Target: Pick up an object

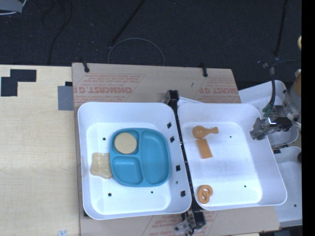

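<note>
Small orange pretzel, looped, flat

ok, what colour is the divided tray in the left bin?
Blue: the divided tray reads plainly in the camera view.

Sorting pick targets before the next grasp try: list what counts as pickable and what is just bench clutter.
Pickable objects:
- round tan disc in the blue divided tray
- pale yellow sponge-like piece
- orange pear-shaped toy
- orange flat strip
- orange pretzel-like ring

Bench clutter:
- two white bins
- printed cardboard sheet
- cables
</note>
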### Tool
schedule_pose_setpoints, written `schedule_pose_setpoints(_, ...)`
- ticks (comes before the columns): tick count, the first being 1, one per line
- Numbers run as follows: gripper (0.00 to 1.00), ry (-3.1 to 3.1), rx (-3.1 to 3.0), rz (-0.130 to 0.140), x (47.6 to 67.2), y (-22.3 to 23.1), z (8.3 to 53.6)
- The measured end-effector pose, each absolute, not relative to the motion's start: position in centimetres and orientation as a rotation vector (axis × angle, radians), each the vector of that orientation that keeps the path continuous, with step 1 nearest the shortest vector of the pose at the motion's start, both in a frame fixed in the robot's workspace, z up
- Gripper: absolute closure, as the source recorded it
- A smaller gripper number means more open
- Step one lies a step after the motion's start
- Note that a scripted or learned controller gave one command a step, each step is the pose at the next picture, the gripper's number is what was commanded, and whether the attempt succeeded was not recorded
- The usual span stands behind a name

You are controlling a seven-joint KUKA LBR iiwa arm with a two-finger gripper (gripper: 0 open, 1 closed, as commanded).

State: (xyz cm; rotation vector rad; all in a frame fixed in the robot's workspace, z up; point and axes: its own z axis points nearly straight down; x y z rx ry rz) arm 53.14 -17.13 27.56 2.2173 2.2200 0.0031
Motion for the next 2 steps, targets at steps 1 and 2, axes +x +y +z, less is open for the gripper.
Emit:
schedule_pose_setpoints(1, 1.0, 2.229, 2.22, -0.001, 53.0, -11.6, 26.7)
schedule_pose_setpoints(2, 1.0, 2.229, 2.221, -0.003, 54.0, -6.5, 24.7)
